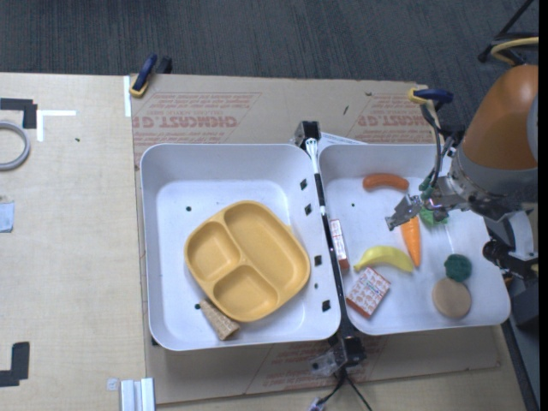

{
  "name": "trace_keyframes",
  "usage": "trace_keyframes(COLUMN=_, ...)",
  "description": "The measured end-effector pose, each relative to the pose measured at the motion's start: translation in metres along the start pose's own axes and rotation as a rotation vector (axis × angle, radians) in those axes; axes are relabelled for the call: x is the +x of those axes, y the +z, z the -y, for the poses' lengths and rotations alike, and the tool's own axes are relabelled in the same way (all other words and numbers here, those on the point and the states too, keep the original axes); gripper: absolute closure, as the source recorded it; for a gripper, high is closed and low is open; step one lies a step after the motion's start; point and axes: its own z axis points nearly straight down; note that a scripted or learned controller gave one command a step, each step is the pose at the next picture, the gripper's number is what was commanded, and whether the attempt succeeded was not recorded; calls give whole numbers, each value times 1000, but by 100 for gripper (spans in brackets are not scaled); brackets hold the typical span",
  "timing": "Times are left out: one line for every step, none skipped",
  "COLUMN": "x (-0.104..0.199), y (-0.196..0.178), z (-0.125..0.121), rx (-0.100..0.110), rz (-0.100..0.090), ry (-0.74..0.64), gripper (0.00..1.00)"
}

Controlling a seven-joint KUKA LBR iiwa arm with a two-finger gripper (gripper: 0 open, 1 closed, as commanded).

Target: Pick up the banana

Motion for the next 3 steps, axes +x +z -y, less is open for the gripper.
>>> trace_keyframes(x=46, y=70, z=54, rx=-4, rz=-2, ry=76, gripper=0)
trace_keyframes(x=46, y=60, z=53, rx=-6, rz=-4, ry=78, gripper=100)
trace_keyframes(x=46, y=60, z=53, rx=-5, rz=-4, ry=78, gripper=0)
